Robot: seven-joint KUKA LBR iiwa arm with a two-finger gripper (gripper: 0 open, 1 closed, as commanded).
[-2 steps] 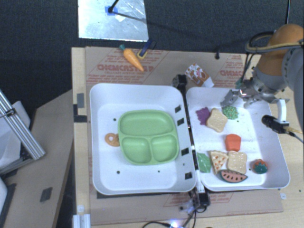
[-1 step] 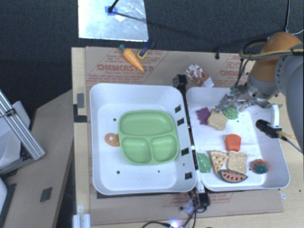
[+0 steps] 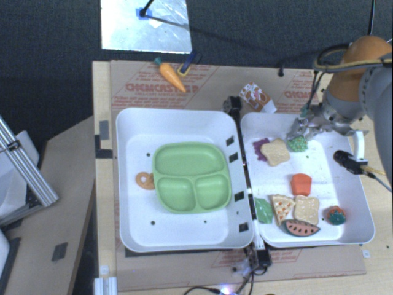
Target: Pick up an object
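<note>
**Green toy under the gripper in the right bin**

Green knobbly toy piece, broccoli-like (image 3: 298, 144), lies at the far end of the right white bin (image 3: 350, 192), just beside the pale bread-shaped toy (image 3: 277, 152) and the purple scrap (image 3: 263, 149) under it. From the overhead camera, the grey arm's gripper (image 3: 299, 131) is right down over that green piece — whether it is clamped on the toy or spread I cannot tell, the tips blur into it. My read: this is the grasp itself. To do it well, centre on the green piece, stay off the bread toy alongside, then lift straight up and slowly. Further along sit an orange block (image 3: 301, 184) and a pizza-slice toy (image 3: 282, 207) — well apart, no trouble.
</note>
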